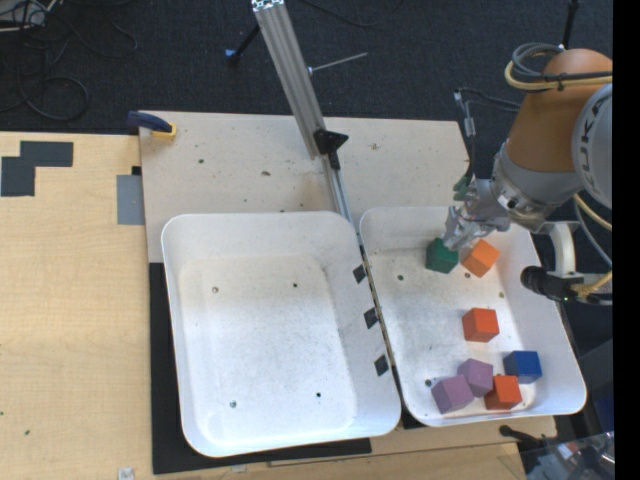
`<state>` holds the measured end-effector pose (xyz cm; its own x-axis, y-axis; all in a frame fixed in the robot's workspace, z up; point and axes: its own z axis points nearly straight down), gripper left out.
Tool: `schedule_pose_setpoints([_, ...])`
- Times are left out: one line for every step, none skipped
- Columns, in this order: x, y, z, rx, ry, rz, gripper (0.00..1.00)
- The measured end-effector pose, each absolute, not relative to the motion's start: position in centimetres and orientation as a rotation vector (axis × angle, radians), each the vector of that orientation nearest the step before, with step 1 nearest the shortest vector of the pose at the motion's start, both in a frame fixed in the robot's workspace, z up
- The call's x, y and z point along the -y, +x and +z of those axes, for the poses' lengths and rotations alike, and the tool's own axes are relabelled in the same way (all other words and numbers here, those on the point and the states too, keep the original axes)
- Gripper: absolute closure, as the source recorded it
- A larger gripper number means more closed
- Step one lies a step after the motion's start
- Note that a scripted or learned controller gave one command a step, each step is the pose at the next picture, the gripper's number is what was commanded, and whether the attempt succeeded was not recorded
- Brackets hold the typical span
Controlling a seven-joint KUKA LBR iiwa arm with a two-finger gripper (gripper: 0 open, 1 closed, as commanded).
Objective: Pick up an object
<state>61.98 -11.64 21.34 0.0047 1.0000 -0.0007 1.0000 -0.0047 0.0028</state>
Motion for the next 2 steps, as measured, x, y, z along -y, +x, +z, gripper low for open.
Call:
schedule_pose_setpoints([12.1, 63.1, 26.6, -2.217, 2.220, 0.004, 1.00])
schedule_pose_setpoints([7.6, 64.5, 25.9, -2.224, 2.220, 0.000, 1.00])
